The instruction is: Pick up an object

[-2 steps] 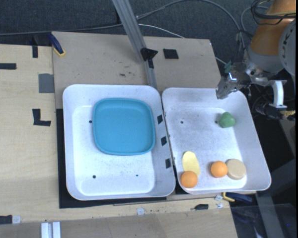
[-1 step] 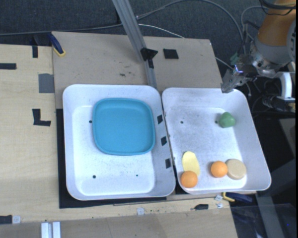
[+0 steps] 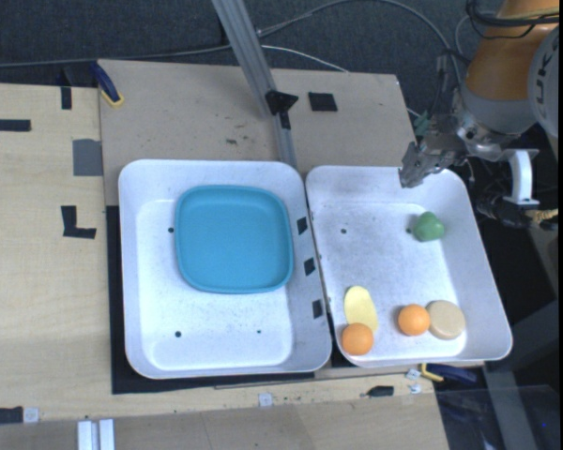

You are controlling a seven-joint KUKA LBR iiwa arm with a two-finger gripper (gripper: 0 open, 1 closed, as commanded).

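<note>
The left bin held a square blue plate. The arm reached in from the right, and its gripper hung over the far edge of the right bin, holding nothing. In this bin lay a green ball, apart from the gripper, and near the front a beige disc, a yellow piece and two orange balls.
</note>
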